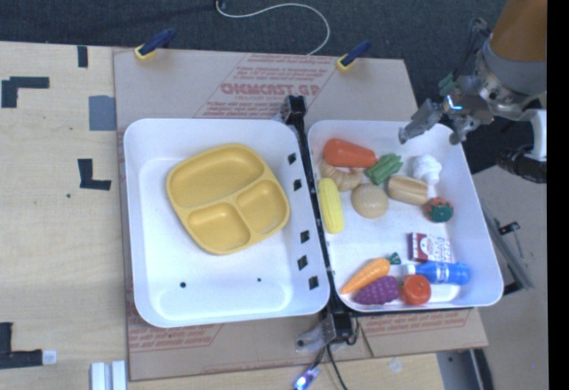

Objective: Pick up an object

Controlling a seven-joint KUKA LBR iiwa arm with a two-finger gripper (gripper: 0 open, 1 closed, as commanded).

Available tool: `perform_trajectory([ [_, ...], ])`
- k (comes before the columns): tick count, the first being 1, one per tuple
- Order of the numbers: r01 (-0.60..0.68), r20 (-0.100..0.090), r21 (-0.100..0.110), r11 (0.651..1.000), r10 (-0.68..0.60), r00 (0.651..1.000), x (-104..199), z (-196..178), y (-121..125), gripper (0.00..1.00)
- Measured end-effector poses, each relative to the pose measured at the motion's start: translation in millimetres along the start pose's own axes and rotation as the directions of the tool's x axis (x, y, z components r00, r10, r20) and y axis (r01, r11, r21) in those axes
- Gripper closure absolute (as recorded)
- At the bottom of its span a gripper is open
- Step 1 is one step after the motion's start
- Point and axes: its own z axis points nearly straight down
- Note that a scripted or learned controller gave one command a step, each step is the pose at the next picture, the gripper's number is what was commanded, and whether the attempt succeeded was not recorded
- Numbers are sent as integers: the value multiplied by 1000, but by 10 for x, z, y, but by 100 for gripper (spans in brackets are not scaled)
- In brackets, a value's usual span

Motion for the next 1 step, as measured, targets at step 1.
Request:
perform_trajectory([
  [1, 3, -4, 12, 1000, -2, 1000, 700, 1559, -384, 0],
])
